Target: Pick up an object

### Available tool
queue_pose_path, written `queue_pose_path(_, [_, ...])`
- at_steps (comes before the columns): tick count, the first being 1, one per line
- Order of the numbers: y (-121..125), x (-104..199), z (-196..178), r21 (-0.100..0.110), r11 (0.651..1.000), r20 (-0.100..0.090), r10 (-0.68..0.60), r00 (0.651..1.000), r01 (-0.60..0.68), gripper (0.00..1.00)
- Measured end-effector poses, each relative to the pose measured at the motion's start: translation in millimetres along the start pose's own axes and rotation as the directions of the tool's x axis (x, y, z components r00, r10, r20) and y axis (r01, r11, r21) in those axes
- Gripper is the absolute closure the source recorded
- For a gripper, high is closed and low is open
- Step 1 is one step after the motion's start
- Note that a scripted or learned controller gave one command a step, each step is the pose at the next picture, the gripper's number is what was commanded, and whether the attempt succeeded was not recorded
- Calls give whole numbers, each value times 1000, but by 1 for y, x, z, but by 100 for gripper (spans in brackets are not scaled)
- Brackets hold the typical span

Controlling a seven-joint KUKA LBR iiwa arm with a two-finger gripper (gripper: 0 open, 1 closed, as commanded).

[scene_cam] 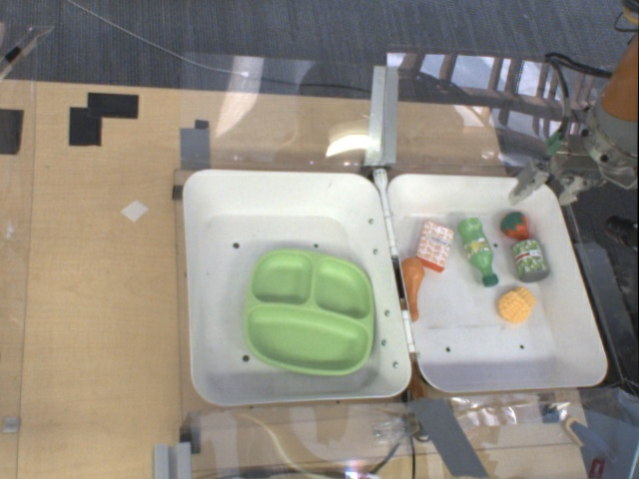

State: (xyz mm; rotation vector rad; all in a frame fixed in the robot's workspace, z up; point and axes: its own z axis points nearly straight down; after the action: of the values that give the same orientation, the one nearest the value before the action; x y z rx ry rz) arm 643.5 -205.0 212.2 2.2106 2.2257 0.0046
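Camera view: end effector (544,175), fingers' state I cannot tell, hangs over the right bin's (479,367) far corner, near tomato (514,226); can (530,259) and bottle (477,251) lie beside it.

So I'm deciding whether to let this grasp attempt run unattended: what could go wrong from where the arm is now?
1. The tomato, can and green bottle sit close together, so the gripper may nudge neighbours or grab nothing.
2. The carrot lies against the right bin's wall, leaving little finger room.
3. The gripper hangs near that bin's far rim and might clip it descending.
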Motion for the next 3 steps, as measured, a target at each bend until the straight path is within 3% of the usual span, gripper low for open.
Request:
queue_pose_path(1, [14,47,115,-3,1000,1,0,1000,0,0])
queue_pose_path(2, [-47,101,120,-9,1000,-1,2,1000,-2,0])
queue_pose_path(3, [-44,103,107,-18,1000,-4,2,1000,-2,100])
